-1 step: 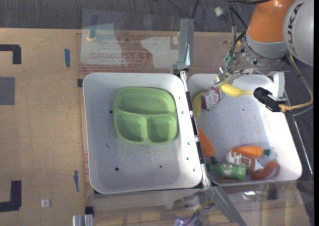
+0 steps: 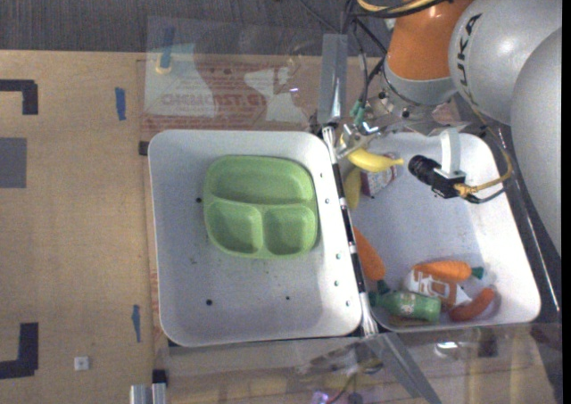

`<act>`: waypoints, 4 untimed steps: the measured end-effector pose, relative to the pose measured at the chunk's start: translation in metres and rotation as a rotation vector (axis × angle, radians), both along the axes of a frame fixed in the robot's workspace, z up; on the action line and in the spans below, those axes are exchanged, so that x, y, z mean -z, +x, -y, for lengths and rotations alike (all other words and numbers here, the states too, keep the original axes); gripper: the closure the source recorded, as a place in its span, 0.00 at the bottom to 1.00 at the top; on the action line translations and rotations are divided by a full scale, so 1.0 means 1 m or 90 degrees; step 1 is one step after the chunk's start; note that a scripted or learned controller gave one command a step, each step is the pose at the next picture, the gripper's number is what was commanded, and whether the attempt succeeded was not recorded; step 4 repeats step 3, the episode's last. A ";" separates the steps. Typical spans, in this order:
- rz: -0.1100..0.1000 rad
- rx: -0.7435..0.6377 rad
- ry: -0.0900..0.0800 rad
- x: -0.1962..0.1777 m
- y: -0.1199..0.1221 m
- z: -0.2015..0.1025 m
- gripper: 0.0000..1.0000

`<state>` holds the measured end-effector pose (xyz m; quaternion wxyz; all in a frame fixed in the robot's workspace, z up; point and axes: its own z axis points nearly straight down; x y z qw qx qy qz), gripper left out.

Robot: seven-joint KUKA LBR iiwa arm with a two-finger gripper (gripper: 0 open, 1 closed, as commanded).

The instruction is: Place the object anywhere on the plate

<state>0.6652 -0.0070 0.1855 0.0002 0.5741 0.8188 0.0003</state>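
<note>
At the right bin's (image 2: 433, 219) six o'clock edge, a green bottle (image 2: 407, 305) lay on its side. A reddish sausage (image 2: 474, 304) lay near it toward three o'clock. Just beyond them sat a white and orange carton (image 2: 426, 286), with a carrot (image 2: 451, 269) lying across its far side, green tip pointing to three o'clock. A second orange piece (image 2: 368, 257) lay along the bin's nine o'clock wall, slanted.

In the left bin (image 2: 178, 242), the green plate (image 2: 259, 181) sat toward twelve o'clock of centre. It had one wide compartment on the far side and two smaller ones on the near side, and nothing lay on it.

Farther back, in the right bin's eleven o'clock corner, the yellow banana (image 2: 376, 160) lay curved, tips up. A pale packet with red print (image 2: 384, 178) touched its near side, and a yellow-green piece (image 2: 352, 188) stood against the wall at its eight o'clock. The banana was well apart from the plate, with the wall between the bins lying between them.

The gripper (image 2: 359, 136) hung just above the banana's eleven o'clock end. Whether it was open, closed or gripping the banana could not be told.
</note>
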 end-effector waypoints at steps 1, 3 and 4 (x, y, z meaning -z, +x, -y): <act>0.000 -0.057 0.000 0.000 -0.012 -0.085 1.00; 0.000 -0.057 0.000 0.000 -0.012 -0.084 0.00; 0.000 -0.057 0.000 0.000 -0.012 -0.084 0.00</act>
